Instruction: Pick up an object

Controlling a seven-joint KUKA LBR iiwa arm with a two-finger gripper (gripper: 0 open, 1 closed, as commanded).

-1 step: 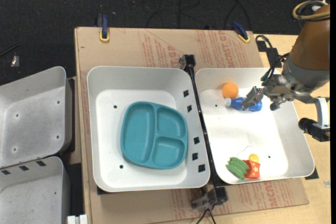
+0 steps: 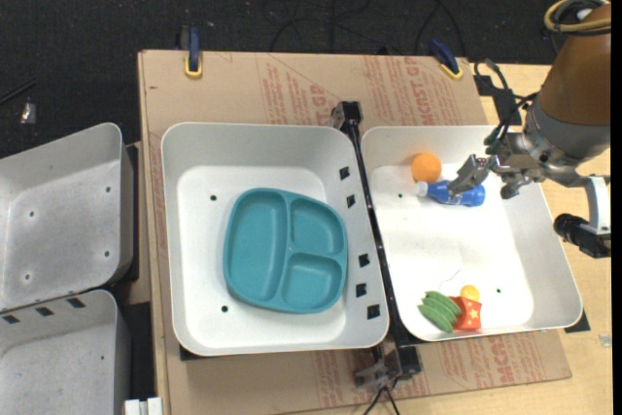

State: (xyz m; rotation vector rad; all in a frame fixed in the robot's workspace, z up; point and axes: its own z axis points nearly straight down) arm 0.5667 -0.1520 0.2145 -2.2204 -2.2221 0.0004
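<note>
Blue plastic object (image 2: 461,195), small and rounded with a pale tip at its left end, lies in the far half of the right white bin (image 2: 544,258). Its right end is partly covered by the gripper, so its full shape is hard to make out.

Up to the biggest thing now: the grey arm with the orange band (image 2: 573,102) comes in from the right. Its upper part is cut off by the frame edge, and it hides the far right corner of that bin. The two-finger gripper (image 2: 473,173) sits at the blue object's upper right, right over it. Whether it is clamped or released I cannot tell, because the dark metal blurs together there. Nothing shows the object lifted.

A brown cardboard sheet (image 2: 253,87) lies under both bins, mostly hidden by them. The left white bin (image 2: 194,209) holds a teal divided plate (image 2: 287,250) with three compartments, lying flat in the middle.

Back in the right bin, a small orange ball (image 2: 426,167) sits just left of and beyond the blue object, very close, though contact is unclear. Well apart at the near side, a green ridged toy piece (image 2: 439,310) lies against a red and yellow piece (image 2: 468,309). Both are too small to identify.
</note>
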